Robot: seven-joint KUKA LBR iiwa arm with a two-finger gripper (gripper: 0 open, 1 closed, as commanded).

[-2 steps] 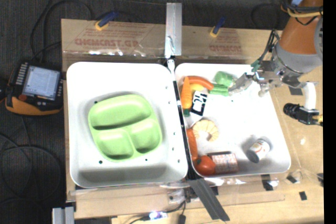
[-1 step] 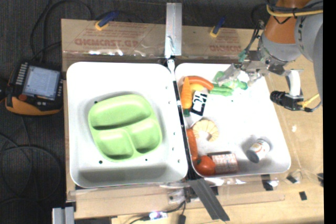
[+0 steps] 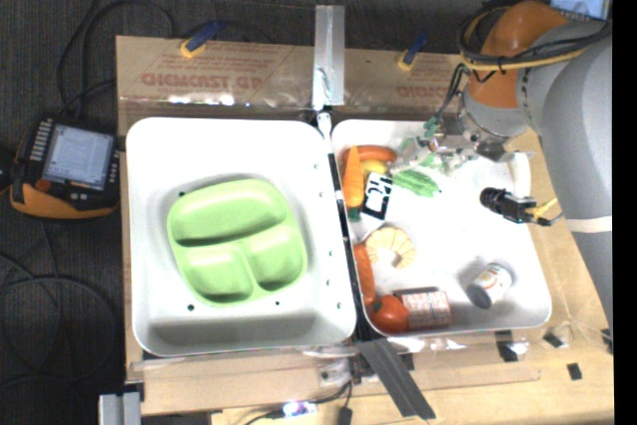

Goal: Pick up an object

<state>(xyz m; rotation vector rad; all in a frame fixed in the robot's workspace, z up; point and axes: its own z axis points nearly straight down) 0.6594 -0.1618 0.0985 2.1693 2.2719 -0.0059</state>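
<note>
Grey arm (image 3: 557,85) in from the right, gripper (image 3: 450,142) low over far end of right bin (image 3: 518,244), near the back rim. Looks like approach/descend step, nothing lifted yet. Can't tell gripper opening: tip is clutter against the white floor, no object visibly held.

Closest candidate: green toy (image 3: 418,180), just beside the gripper on its near-left. Long axis roughly left-right across the bin, slightly tilted, broad end toward the black-and-white tag (image 3: 375,195), which touches or overlaps it. Orange piece (image 3: 366,157) right behind it near the divider.

Next move, as a guess: shift a bit left and toward the camera, line the closing direction across the toy's short axis, then drop. Risk: clipping the tag or orange piece, packed tight there.

Elsewhere in right bin: croissant-shaped piece (image 3: 391,245) mid-left, small can (image 3: 490,283) near the front right, brown packet (image 3: 424,308) at the front. Green tray (image 3: 237,237) sits alone in left bin (image 3: 149,214).
</note>
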